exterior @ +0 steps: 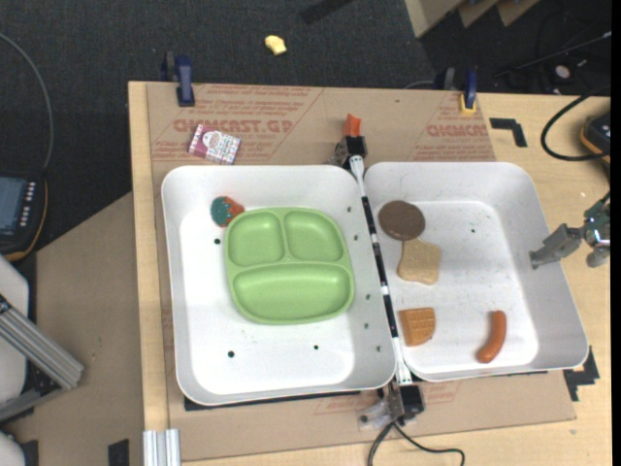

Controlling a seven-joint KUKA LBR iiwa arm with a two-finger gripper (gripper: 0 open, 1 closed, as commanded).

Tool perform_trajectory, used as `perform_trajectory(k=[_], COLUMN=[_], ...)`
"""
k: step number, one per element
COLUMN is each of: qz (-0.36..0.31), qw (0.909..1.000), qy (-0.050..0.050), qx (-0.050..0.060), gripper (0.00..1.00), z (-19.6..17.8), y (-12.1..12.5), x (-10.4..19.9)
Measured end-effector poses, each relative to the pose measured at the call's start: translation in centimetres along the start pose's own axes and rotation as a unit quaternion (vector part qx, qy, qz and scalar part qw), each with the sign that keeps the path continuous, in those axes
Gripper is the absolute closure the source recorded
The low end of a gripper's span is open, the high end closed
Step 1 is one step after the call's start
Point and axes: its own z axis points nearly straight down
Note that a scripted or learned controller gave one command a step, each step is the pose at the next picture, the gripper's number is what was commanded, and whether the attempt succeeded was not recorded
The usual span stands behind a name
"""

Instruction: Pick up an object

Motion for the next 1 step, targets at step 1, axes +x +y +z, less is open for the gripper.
perform_trajectory(k=[1], qz=[0.001], qw=[1.0000], qy=[0.002], qx=[0.005], gripper=[0.00], z=[15.01], y=[1.29], x=[-1.46])
